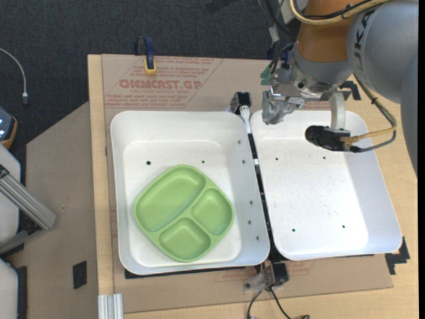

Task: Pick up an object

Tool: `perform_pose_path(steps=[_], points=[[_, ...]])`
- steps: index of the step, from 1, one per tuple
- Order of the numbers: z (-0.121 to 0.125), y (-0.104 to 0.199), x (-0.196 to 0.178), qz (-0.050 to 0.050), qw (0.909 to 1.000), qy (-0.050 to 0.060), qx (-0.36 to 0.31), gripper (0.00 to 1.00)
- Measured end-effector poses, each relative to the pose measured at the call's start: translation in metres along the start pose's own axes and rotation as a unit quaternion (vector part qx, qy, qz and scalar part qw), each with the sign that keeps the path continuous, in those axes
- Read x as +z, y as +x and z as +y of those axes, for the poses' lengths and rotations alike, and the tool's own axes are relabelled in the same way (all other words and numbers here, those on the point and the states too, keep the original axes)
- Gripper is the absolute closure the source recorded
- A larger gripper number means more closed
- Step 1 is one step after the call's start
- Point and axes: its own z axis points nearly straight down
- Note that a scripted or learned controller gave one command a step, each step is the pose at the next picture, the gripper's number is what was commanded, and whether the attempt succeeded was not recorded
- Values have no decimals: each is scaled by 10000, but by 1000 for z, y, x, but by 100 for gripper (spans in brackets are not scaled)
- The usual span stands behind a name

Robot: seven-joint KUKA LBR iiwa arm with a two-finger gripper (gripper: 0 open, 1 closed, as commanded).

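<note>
Your gripper hangs over the right bin's far-left corner; whether it's parted or closed, you can't tell. The green plate lies well left and nearer you, ungrasped. Next, you'd cross over and descend.

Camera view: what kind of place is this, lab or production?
Probably a robotics lab test bench. Two white bins sit on a clamped cardboard sheet with loose cabling, and the only item is a green divided plate under the gripper.
</note>
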Motion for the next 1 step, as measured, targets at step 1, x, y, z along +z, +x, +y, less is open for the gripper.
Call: perform_pose_path(steps=[1], points=[[4,50,12,0,10000,-4,-3,100]])
